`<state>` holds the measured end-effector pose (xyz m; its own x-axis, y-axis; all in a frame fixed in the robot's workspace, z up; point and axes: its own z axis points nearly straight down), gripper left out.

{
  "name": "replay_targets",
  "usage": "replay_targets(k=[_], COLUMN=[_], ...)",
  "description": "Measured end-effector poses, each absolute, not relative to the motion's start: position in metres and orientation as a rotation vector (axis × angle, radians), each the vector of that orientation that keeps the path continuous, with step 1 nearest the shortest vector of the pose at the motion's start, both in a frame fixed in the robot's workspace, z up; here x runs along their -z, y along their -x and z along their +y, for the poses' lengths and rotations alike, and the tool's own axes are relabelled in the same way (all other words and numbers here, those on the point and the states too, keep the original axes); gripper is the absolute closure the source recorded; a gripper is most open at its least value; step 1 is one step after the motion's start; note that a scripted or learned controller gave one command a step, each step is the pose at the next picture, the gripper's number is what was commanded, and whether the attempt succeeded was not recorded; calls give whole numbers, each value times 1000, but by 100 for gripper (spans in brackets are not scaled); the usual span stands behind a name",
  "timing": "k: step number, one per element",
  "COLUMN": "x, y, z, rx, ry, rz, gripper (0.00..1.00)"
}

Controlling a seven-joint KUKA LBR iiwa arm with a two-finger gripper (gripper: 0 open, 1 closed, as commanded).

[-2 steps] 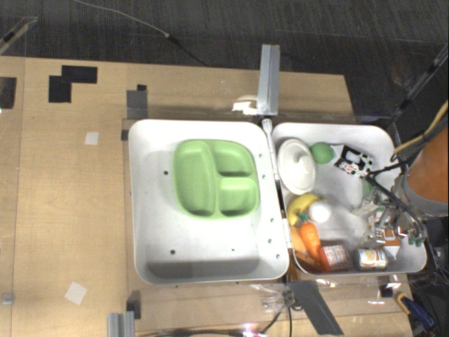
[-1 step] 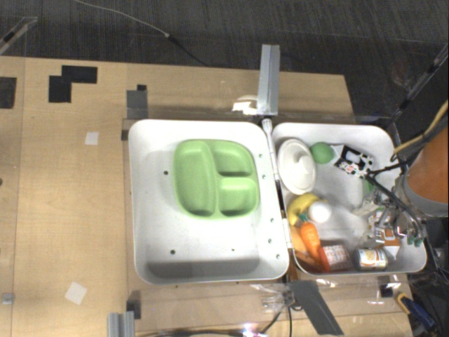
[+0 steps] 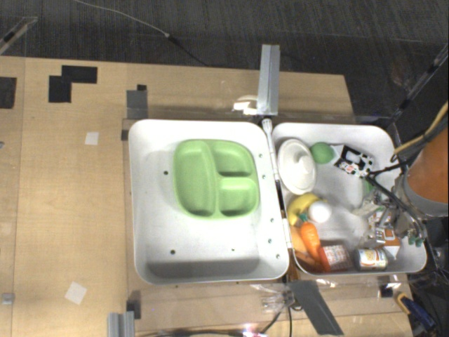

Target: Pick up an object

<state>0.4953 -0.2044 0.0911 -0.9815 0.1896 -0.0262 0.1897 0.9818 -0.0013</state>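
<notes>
The right bin [image 3: 345,196] holds several objects. A white bowl [image 3: 297,165] sits at its far left, with a green ball [image 3: 322,153] and a black-and-white card [image 3: 351,161] beside it. Lower down lie a banana [image 3: 299,205], a white egg-like ball [image 3: 320,213], a carrot [image 3: 309,241], a small printed box [image 3: 337,255] and a can [image 3: 372,259]. My gripper [image 3: 383,223] hangs low at the bin's right side, just above the can, amid cables. I see nothing held in it.
The left bin [image 3: 151,209] carries a green divided plate [image 3: 214,177]. A metal post [image 3: 269,79] stands behind the seam between the bins. The arm's orange band [image 3: 429,175] overhangs the right bin's right wall.
</notes>
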Motion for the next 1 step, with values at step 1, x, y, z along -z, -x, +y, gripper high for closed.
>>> replay_targets(k=[1], x=[-105], y=[-501], z=[-204], rx=[12], ry=[-286], rz=[3085], gripper=[100])
